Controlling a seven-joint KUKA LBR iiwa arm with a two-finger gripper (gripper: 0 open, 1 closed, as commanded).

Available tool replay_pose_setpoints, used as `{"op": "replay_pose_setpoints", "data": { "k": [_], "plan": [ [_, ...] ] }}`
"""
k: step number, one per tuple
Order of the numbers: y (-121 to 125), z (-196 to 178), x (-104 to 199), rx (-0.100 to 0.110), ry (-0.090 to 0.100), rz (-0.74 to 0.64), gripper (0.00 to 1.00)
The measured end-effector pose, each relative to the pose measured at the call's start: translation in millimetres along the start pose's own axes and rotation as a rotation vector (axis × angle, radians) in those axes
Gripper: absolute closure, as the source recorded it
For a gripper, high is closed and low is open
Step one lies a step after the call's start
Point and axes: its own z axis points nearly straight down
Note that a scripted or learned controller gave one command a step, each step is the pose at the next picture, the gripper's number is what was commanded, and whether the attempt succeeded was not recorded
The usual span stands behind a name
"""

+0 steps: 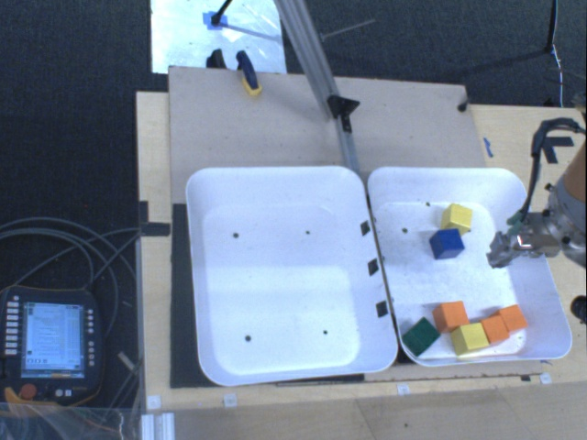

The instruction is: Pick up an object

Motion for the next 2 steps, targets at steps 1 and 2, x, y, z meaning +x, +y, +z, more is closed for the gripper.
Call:
{"op": "replay_pose_setpoints", "data": {
  "k": [1, 2],
  "plan": [
    [-6.6, -3.5, 59.1, 0.004, 0.004, -0.006, 1.0],
    [-7.8, -15.0, 113.1, 0.002, 0.004, -0.007, 1.0]
  ]
}}
